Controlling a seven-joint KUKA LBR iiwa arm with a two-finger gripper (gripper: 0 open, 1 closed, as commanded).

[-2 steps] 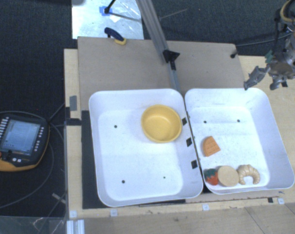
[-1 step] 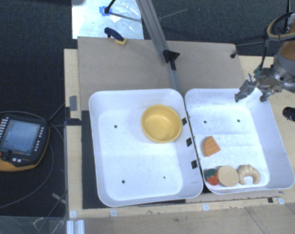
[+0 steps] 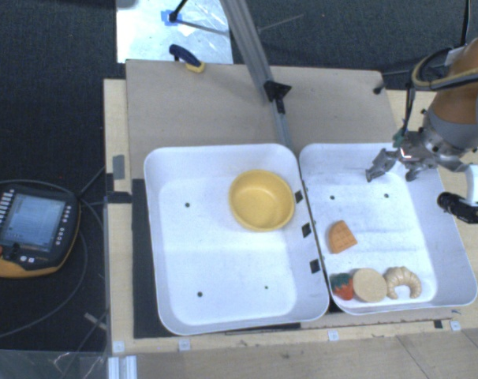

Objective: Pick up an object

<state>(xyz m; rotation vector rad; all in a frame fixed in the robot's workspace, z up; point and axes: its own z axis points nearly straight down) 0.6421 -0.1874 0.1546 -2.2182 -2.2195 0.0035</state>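
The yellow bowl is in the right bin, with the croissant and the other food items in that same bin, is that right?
Not quite. The camera view shows the yellow bowl in the left bin, alone there. The croissant and the other food items do lie together in the right bin, along its near end.

The gripper (image 3: 395,167) hangs open over the right bin (image 3: 444,235)'s far end, well apart from the orange wedge (image 3: 341,236); a yellow bowl (image 3: 261,200) sits in the left bin (image 3: 215,290).
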